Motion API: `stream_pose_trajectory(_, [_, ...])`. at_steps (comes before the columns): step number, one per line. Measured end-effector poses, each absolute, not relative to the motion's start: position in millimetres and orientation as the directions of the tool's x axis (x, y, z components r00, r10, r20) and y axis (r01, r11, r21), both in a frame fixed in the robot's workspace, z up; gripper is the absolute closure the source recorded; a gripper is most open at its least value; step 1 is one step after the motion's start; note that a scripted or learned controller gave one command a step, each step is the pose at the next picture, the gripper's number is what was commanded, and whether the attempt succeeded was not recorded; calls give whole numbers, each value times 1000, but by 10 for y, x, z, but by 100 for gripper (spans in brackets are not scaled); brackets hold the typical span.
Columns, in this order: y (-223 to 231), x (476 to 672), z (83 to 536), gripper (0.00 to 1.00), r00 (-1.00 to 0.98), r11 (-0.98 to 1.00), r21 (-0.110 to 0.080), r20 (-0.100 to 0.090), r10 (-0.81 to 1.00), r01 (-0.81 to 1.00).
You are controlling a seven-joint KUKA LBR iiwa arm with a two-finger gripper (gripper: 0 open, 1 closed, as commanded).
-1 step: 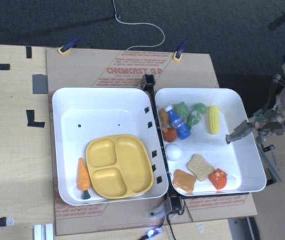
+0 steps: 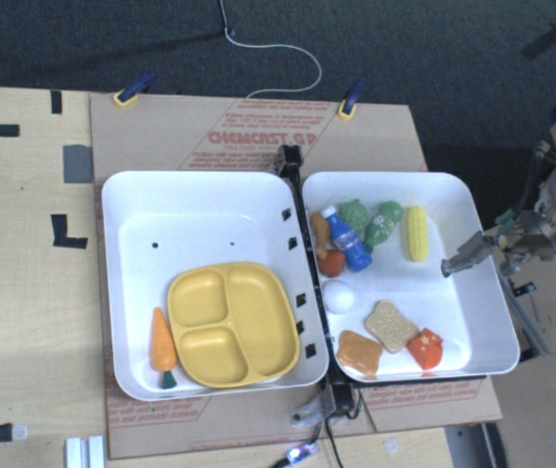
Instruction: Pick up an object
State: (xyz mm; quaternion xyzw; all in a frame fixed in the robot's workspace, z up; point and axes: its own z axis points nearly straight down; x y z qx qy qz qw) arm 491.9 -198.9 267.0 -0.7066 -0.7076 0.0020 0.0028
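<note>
Camera view puts my likeliest targets in the right bin [image 2: 473, 291]: a corn cob [image 2: 417, 233] standing closest to me near the far right wall, a slice of bread [image 2: 391, 326] and a small red piece [image 2: 426, 349] toward the near edge, a blue bottle [image 2: 347, 242] and green vegetables [image 2: 374, 218] crowded against the divider, a white egg [image 2: 337, 296] and an orange-brown bun [image 2: 359, 353] lower down. None of them is in my grasp. My gripper [image 2: 454, 264] sits at the bin's right rim, over the wall and not among the toys, and whether it is apart or together I cannot tell from this slanted look. I judge this to be the approach step, with the pick itself not yet begun. Next I would need to travel inward over the bin floor, settle above one item that has room around it, the corn or the bread seeming the freest, then descend and close. Across the divider, the left bin [image 2: 122, 213] holds a yellow divided plate [image 2: 232, 322] and a carrot [image 2: 162, 343] beside it.
</note>
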Motion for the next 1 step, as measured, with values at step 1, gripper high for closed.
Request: stream_pose_trajectory(1, [-1985,4968,2187,0,-1,1,-11,3,1000,1000])
